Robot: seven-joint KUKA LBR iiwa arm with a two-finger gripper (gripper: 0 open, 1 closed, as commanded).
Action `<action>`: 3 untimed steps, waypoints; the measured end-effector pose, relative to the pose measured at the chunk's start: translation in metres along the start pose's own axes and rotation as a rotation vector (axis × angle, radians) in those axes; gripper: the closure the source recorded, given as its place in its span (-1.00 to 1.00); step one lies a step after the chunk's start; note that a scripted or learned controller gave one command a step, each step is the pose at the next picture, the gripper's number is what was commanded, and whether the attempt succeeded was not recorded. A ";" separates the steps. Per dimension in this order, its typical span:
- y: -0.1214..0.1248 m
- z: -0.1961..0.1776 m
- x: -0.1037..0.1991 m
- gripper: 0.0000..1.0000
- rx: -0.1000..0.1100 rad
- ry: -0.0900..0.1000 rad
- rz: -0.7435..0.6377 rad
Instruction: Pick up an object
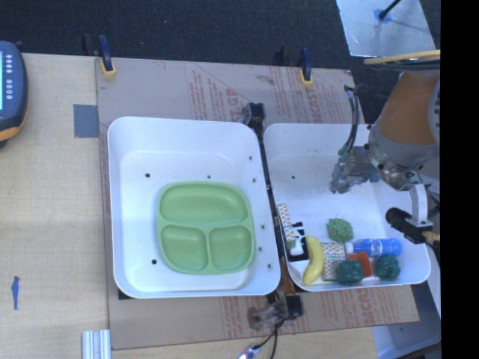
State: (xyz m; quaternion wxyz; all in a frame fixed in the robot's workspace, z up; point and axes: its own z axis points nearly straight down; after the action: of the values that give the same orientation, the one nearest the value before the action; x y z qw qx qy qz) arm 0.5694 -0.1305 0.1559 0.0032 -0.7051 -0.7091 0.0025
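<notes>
My pincer (346,179) hangs over the bare upper part of the right bin (314,144); I cannot tell its state. The objects cluster at the frame's lower right: banana (314,260), green broccoli-like piece (340,229), blue bottle (374,247). Recommended procedure: centre above one outlying object, descend vertically, avoid the bin wall.

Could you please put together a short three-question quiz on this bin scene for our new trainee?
1. True or false: the green divided plate lies in the left bin.
2. Which item lies nearest the divider between the bins? A) banana B) blue bottle C) the green lump higher up
3. Fill in: the gripper hangs over the ____ bin.

Key: 1 true; 2 A; 3 right.
</notes>
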 end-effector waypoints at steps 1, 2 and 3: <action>0.001 -0.002 -0.001 -1.00 -0.004 -0.002 0.001; -0.055 0.068 -0.010 -1.00 0.004 0.001 0.003; 0.016 0.063 -0.076 -1.00 -0.012 -0.005 0.002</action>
State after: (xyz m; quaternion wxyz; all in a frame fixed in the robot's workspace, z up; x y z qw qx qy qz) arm 0.5852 -0.2067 0.0930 -0.0030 -0.7056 -0.7086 -0.0001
